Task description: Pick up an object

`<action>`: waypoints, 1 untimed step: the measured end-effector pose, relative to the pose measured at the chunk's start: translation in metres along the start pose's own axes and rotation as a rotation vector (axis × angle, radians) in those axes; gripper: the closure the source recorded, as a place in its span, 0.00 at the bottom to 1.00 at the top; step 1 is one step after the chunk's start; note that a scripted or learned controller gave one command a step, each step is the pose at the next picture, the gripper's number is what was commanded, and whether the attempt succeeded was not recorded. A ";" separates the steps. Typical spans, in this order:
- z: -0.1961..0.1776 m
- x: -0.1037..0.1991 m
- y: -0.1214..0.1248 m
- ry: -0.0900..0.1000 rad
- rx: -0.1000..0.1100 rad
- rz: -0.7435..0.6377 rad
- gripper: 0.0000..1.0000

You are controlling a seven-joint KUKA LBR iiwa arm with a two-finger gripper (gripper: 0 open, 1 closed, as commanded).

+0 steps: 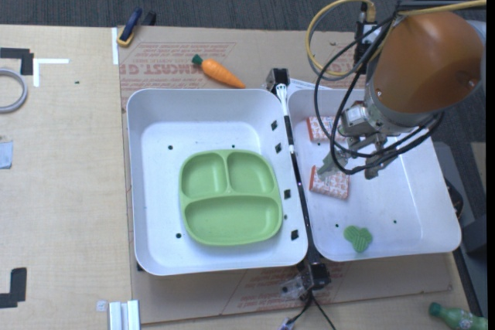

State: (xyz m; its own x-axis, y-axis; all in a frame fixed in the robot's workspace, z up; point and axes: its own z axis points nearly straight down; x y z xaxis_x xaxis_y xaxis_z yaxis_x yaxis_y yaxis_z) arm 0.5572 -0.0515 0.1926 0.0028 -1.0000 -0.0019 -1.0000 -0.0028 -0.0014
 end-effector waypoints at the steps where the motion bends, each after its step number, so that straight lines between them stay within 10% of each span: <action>1: 0.100 0.047 0.019 0.000 -0.001 -0.033 0.00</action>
State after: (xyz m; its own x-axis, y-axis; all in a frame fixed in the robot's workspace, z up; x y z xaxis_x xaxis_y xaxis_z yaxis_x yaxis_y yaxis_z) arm 0.5386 -0.0988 0.0923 0.0358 -0.9994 -0.0018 -0.9994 -0.0358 -0.0004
